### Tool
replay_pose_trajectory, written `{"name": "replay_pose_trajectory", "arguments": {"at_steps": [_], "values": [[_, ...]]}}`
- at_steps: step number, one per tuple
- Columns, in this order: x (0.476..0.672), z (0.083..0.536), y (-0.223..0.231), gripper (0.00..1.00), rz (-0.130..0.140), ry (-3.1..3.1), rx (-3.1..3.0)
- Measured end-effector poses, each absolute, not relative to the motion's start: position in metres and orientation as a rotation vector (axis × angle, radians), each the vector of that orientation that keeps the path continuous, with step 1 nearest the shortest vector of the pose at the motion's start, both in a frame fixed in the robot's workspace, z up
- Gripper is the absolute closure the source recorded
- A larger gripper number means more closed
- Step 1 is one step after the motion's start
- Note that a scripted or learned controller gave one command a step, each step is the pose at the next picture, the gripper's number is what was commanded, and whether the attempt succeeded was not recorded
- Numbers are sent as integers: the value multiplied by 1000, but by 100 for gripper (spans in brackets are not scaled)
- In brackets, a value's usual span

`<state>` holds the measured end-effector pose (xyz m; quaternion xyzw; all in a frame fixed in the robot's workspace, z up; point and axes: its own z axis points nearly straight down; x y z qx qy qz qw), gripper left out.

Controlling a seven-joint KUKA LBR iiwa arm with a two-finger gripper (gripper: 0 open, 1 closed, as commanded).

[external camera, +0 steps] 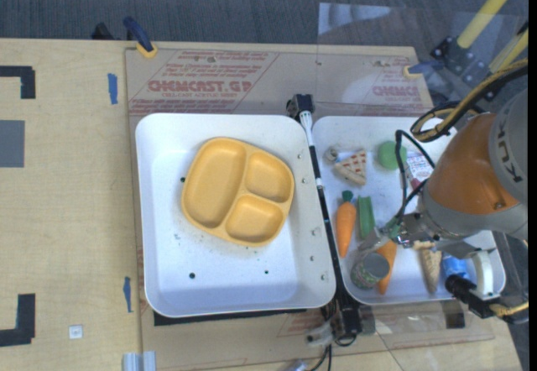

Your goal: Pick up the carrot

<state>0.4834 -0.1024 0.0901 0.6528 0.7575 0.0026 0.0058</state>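
Note:
The carrot, orange with a small green top, lies lengthwise at the left side of the right bin. A dark green stick-shaped piece lies right beside it. My gripper hangs low over the bin's middle, to the right of the carrot and the green piece and apart from the carrot. A second orange piece lies just below the gripper. The arm's grey body and orange band hide the bin's right part.
The right bin also holds a grey round can, a wedge-shaped toy, a green ball, a tan cone and a blue and white item. The left bin holds a yellow divided plate.

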Motion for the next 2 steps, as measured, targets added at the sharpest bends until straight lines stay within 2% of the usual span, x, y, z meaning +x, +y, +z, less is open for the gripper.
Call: {"name": "replay_pose_trajectory", "arguments": {"at_steps": [1, 2], "values": [[486, 102, -103, 100, 12, 2367, 2037], [553, 188, -32, 100, 12, 2288, 2146]]}}
